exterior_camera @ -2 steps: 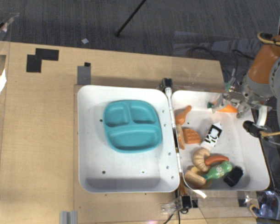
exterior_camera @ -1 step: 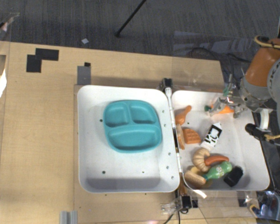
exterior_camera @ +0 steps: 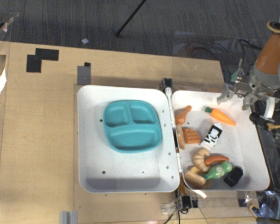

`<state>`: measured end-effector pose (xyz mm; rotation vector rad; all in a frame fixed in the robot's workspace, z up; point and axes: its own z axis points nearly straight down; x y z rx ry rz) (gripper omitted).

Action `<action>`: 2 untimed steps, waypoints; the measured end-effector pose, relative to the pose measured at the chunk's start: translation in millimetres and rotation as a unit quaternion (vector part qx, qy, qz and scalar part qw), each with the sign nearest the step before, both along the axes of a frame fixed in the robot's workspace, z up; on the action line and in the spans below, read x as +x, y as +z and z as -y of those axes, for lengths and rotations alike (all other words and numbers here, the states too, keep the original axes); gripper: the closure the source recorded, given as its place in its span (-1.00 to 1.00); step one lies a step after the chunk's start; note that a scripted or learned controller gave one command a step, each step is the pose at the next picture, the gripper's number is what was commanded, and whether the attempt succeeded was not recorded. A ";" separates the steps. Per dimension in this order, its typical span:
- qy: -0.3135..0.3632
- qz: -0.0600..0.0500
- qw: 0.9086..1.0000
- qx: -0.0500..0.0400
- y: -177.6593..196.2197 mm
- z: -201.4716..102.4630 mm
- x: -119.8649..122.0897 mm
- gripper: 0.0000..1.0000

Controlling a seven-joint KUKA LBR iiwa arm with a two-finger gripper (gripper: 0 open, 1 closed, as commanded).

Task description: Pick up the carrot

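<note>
Right bin (exterior_camera: 261,180) holds the carrot (exterior_camera: 221,116) — tool (exterior_camera: 235,92) just above-right

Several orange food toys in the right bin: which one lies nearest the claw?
The orange carrot with the green stem end, lying at the bin's far side. The orange chicken drumstick and orange-brown ridged slice sit by the divider, farther from the claw.

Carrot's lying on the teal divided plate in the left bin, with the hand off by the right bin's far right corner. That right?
Not quite. The carrot lies on the floor of the right bin, near its far edge, not on the teal divided plate, which sits in the left bin with nothing on it. The hand is indeed by the right bin's far right corner, as the camera view shows.
</note>
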<state>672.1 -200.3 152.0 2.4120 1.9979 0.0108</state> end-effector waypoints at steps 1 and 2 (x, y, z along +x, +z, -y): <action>0.091 -0.003 0.996 0.000 -65.2 -1.4 -22.2 -1.00; 0.093 -0.004 0.996 -0.001 -52.6 -2.2 -20.8 1.00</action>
